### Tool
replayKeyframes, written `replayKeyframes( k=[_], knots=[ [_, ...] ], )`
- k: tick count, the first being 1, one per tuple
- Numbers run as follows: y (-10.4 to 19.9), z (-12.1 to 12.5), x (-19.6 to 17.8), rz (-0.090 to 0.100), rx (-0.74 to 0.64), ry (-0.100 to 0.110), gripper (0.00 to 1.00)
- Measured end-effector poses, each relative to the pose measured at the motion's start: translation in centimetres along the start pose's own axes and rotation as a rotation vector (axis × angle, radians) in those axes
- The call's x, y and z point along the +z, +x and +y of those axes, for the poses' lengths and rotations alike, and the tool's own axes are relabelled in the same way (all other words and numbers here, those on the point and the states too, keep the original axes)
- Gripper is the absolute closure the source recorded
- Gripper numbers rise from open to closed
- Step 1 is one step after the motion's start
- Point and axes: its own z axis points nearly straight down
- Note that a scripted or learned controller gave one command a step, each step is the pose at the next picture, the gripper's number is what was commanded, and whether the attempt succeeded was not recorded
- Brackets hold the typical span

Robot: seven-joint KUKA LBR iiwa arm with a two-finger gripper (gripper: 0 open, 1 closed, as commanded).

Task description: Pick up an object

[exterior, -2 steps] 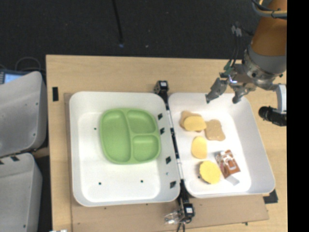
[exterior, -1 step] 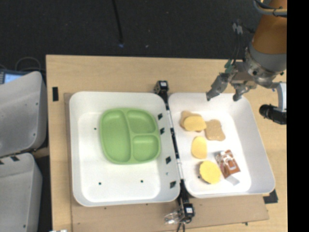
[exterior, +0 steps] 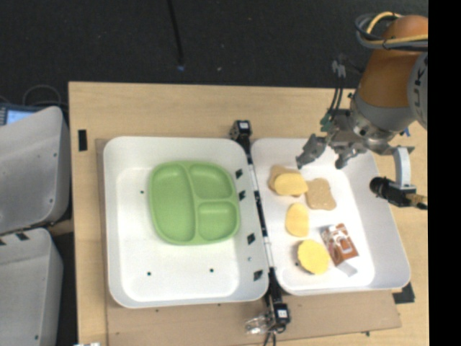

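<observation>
The grey arm with its orange band reaches in over the far right corner of the right-hand shallow white bin [exterior: 385, 262], and its two-finger claw [exterior: 325, 153] hangs above the bin's back edge. The two dark fingers [exterior: 310, 152] are spread wide apart, with nothing between them.

Just below the claw, toward the near side of the bench, lies a cluster of food-like pieces. Closest to it is a rounded yellow-orange lump [exterior: 289, 184], a little to the left of the fingers and touching a tan, slice-shaped flat piece [exterior: 320, 194] that sits almost straight beneath the claw. Further down from the claw is a small yellow oval piece [exterior: 297, 220], and beyond that a brighter yellow round piece [exterior: 313, 256] near the bin's front. Just beside that one, to its right, is a small brown and white wrapped packet [exterior: 339, 245], lying tilted.

Well off to the left of the claw, across the divide between the bins, the left-hand white bin [exterior: 126, 265] holds a light green plastic tray with three compartments [exterior: 193, 202], lying flat near its middle.
</observation>
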Motion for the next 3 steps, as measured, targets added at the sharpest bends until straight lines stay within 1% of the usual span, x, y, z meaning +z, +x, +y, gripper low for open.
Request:
replayKeyframes(
  k=[1,2,3],
  knots=[
    [0.1,0.3,4.3,0.000,0.003,0.000,0.00],
    [0.4,0.1,10.6,0.000,0.003,0.002,0.00],
    [0.4,0.3,9.1,0.002,0.008,-0.006,1.00]
  ],
)
